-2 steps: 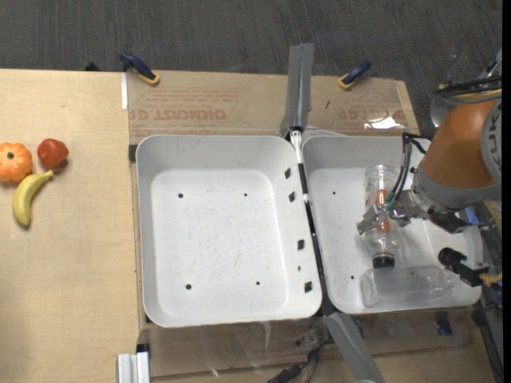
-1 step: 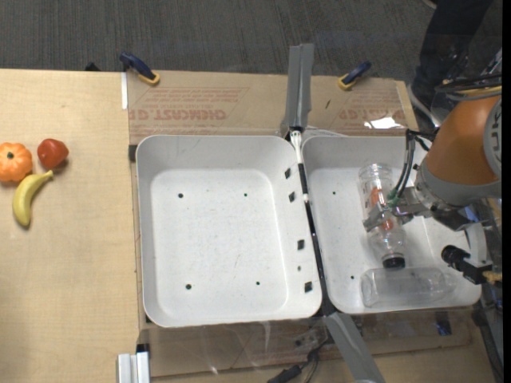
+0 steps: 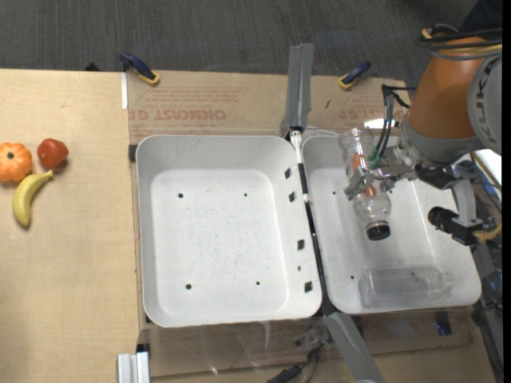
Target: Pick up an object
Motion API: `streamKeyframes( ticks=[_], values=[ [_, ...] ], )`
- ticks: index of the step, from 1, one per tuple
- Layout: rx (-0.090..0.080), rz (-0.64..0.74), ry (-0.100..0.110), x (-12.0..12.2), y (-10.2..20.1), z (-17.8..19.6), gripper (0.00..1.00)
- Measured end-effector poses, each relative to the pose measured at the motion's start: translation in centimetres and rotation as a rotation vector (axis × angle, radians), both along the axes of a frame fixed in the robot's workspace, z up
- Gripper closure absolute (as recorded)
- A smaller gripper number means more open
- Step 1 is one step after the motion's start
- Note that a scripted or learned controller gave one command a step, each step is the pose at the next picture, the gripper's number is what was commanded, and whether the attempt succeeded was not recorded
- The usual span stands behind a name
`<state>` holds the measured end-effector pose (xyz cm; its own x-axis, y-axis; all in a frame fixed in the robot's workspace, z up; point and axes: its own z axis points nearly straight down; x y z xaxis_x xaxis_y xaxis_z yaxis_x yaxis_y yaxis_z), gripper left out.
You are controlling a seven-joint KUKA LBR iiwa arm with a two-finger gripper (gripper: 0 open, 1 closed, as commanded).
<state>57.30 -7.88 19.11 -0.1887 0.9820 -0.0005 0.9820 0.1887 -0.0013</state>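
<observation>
Here, pincer gripping clear plastic bottle, glossy white bin

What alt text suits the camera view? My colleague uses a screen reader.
A grey arm's gripper sits over a clear plastic bottle with a dark cap in the right white bin; another clear bottle lies nearer. Plastic fruit rests left.

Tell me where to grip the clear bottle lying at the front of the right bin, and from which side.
Grip the bottle across its middle, coming straight down from above. It lies on its side along the front wall of the right bin, so the round body offers two opposed sides for the fingers. That wall is close, so closing across the width may be tight; the clear plastic makes its outline hard to judge.
</observation>
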Motion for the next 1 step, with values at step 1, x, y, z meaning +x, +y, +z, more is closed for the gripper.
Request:
streamKeyframes(
  ticks=[1],
  values=[
    [-0.002, -0.14, 0.001, 1.08, -2.57, 11.4, 1.0]
  ],
)
